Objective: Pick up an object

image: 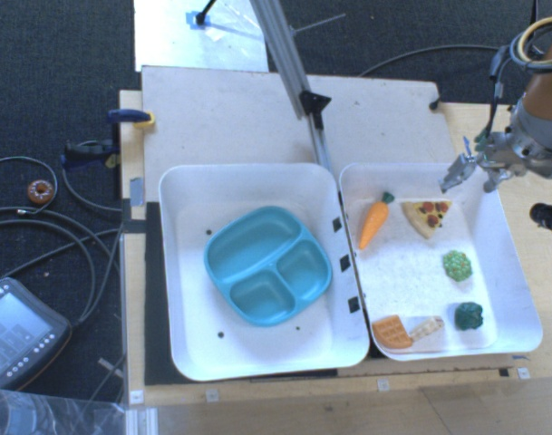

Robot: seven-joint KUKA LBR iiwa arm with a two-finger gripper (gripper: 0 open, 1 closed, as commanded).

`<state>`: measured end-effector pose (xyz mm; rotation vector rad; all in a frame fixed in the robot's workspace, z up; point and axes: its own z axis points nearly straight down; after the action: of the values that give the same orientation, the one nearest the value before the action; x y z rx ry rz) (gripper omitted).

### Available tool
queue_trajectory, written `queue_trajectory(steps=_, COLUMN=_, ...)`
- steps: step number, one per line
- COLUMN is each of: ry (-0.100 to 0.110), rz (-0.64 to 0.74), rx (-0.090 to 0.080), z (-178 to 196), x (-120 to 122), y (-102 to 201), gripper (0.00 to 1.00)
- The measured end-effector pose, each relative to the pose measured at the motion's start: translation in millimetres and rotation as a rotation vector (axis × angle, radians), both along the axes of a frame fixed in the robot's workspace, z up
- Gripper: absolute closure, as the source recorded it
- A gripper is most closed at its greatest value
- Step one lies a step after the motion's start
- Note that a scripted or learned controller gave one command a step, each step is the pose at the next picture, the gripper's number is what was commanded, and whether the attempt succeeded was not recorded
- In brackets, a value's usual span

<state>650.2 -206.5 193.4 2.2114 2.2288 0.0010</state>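
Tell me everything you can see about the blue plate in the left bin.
The blue plate is a light blue tray with rounded corners, plastic by its look, split into three compartments by raised ridges. It lies flat, turned at a slant, on the floor of the left bin, near its middle. Nothing lies in it or touches it.

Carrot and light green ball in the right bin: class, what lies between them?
In the camera view, the pizza slice sits up between the carrot and the light green ball; below it, only bare white bin floor.
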Motion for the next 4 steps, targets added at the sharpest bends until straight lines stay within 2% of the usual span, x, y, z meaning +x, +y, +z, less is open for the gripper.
queue_trajectory(steps=1, ry=0.0, rz=0.001, rx=-0.001, z=0.1, x=-0.1, y=-0.3, gripper=0.0)
queue_trajectory(steps=3, ry=0.002, rz=0.001, rx=0.0, z=-94.6, x=-1.2, y=6.2, gripper=0.0)
queue_trajectory(steps=4, ry=-0.005, rz=0.004, rx=-0.003, z=-80.1, x=0.8, y=5.5, gripper=1.0)
